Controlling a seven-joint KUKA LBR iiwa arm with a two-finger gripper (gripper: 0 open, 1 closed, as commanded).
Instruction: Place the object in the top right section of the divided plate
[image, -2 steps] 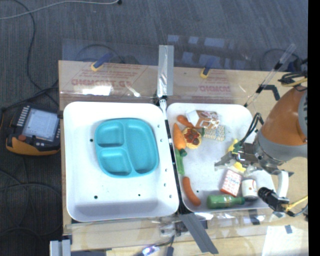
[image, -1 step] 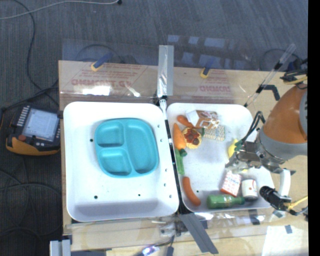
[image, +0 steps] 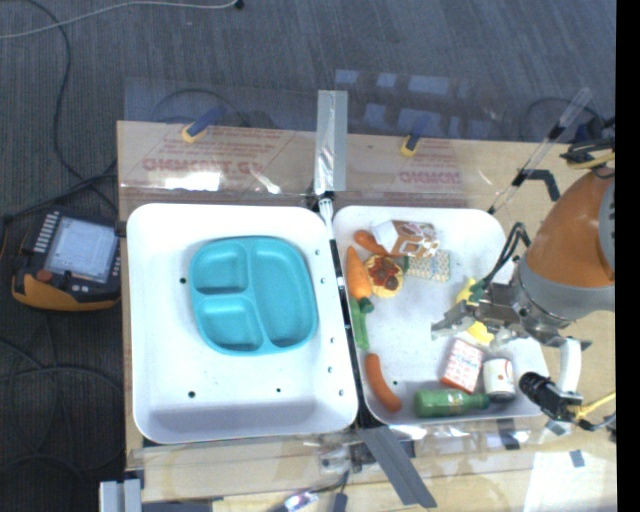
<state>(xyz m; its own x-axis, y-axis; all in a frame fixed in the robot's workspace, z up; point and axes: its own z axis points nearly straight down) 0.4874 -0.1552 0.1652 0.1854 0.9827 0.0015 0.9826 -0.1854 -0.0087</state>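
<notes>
Gripper (image: 478, 318) at 3 o'clock in the right bin (image: 500, 232), fingers spread over a small yellow object (image: 478, 331), nothing clamped; object probably light rigid plastic, best pinched across its middle; divided plate (image: 253, 293) sits left.

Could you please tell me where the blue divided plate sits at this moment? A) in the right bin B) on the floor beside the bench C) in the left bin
C: the blue divided plate lies in the left bin, apart from the toy food in the right bin.
</notes>
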